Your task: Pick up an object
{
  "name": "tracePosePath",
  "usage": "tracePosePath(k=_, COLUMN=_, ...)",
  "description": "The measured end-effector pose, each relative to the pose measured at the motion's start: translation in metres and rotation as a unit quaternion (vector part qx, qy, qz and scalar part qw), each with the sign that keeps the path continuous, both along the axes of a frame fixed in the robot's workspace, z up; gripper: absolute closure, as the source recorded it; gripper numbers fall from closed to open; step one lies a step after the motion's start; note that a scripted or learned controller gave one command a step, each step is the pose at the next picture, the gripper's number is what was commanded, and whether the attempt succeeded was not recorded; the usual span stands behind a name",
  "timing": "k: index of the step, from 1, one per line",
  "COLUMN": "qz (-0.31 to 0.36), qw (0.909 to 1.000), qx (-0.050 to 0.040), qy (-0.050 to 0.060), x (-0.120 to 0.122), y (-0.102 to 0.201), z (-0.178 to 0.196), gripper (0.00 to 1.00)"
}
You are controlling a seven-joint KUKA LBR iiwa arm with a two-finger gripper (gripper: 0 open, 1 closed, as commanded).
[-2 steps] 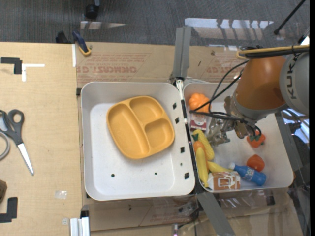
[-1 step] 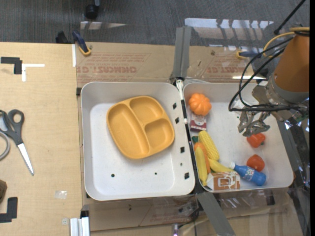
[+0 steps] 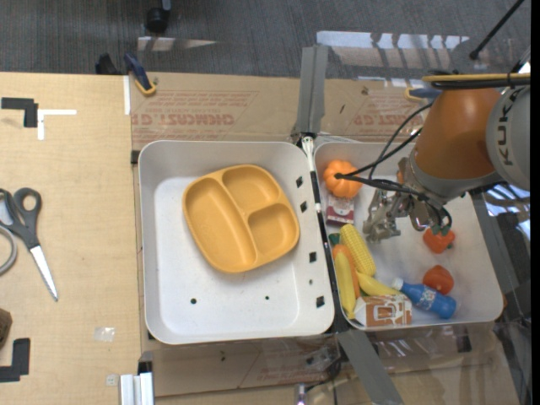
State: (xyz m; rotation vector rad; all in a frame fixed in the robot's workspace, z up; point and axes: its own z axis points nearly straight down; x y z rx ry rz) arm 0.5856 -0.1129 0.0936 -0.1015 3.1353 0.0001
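Probably light, stiff, slick plastic toy corn at lower centre-right; best pinched across its middle; gripper just above it, state impossible to tell.

We read "KU" on the arm; the red print on the cardboard is too blurred to read.
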Motion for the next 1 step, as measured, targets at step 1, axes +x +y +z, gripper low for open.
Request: tracePosePath(k=1, qz=0.097, qw=0.9953, qx=-0.0009, qy=0.0, x=-0.0559, y=-0.0659, z=0.1839, gripper=1.0)
